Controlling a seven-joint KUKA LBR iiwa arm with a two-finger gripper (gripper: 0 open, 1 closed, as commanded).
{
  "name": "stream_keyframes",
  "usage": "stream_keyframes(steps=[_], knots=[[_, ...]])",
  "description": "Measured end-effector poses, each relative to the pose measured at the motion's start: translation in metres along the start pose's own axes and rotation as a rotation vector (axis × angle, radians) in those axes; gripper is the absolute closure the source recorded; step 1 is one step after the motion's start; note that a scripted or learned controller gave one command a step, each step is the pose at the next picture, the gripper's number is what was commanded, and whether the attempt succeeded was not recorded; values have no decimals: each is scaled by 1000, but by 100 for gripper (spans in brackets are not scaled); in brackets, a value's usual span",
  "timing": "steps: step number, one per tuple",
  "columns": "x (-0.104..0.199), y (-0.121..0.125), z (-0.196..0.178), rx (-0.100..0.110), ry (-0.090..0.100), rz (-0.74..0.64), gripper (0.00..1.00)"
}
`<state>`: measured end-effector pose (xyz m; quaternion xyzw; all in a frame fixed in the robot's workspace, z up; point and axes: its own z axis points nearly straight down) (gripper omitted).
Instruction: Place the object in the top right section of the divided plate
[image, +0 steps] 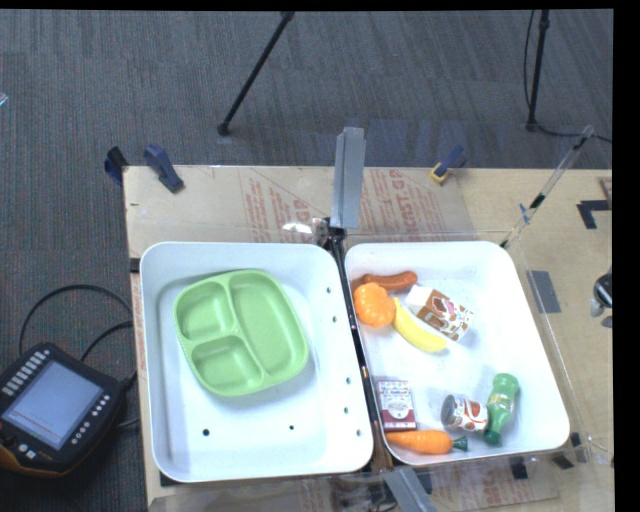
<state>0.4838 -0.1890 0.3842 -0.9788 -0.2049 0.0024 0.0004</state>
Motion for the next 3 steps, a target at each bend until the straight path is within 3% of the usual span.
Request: stream_keyframes(steps=[1,2,3], knots=[[-15,18,-52,0,0,208,100],[9,-37,-51,0,-1,203,100],[30,-89,91,3,-3,189,100]])
